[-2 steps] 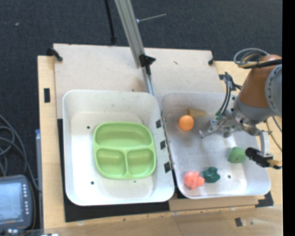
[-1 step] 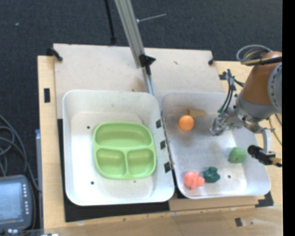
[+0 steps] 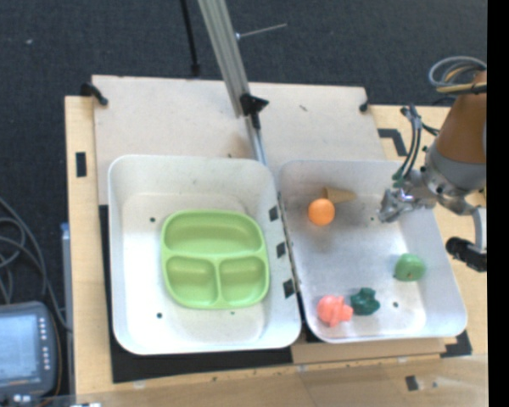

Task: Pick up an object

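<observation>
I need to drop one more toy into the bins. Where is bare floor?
Free: right bin centre, between orange ball and green toy; left bin strip around green tray. Crowded: near corner by pink toy, dark green toy.

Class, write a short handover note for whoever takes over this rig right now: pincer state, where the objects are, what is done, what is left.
Pincer: over the upper right part of the right bin, nothing seen in it.
Right bin objects: orange ball beside a tan cone near the top; light green object at right; pink object and dark green object next to each other near the bottom edge.
Left bin: green divided tray.
Done: no pick yet.
Left: grasp and lift one object.
</observation>
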Controlling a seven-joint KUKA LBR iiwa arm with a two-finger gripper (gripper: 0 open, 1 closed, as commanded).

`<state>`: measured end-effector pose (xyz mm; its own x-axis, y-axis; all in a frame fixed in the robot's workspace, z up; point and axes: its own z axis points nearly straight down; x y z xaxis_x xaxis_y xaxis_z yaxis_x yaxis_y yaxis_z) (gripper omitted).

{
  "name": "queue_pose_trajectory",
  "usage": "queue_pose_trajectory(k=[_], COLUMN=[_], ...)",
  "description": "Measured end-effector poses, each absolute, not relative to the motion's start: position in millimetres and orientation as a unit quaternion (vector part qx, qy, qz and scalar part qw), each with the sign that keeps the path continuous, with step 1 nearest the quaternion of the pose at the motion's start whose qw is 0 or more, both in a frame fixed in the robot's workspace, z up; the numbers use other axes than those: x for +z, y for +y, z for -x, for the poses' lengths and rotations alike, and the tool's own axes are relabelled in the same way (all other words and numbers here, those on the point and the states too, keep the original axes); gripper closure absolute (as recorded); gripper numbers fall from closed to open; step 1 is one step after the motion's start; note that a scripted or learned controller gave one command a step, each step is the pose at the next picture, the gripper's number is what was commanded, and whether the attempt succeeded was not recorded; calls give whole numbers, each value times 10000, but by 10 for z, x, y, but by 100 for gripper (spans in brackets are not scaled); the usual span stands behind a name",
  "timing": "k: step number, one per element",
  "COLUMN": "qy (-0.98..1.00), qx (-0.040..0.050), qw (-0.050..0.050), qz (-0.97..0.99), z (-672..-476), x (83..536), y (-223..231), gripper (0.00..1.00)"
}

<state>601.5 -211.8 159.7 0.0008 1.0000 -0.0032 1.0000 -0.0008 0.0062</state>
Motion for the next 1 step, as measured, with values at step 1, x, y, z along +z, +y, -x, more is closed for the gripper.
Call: queue_pose_trajectory(k=[1], qy=[7083], qx=[13], qw=[33], qz=[-7059], z=[-6067], x=[2051], y=[-2100], gripper=[100])
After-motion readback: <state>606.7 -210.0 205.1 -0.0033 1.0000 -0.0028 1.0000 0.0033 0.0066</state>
